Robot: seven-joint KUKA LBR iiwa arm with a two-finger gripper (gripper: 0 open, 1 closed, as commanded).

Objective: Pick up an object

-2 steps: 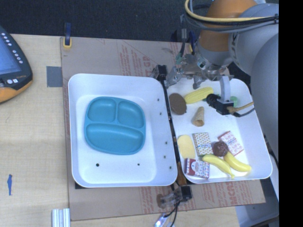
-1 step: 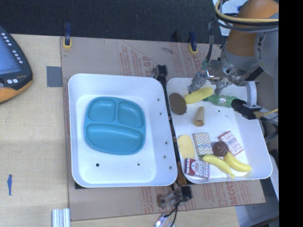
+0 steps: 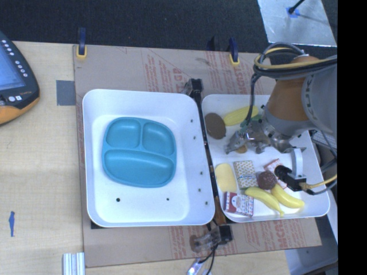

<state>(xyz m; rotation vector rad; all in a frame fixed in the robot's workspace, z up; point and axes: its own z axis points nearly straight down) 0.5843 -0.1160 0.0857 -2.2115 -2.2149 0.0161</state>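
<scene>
Objects for picking lie in the right bin (image 3: 321,211). Nearest: red-and-white packet (image 3: 238,203), two glossy yellow bananas (image 3: 274,197). Behind these: pale yellow block (image 3: 225,177), patterned flat card (image 3: 245,172), dark round piece (image 3: 266,180). Farther back: brown oval kiwi (image 3: 215,125), another yellow banana (image 3: 238,116). Gripper (image 3: 245,140), metallic, low between kiwi and card, crowded by neighbours; jaw opening and any hold cannot be told. Left bin (image 3: 195,205): smooth blue three-compartment plate (image 3: 139,152).
</scene>
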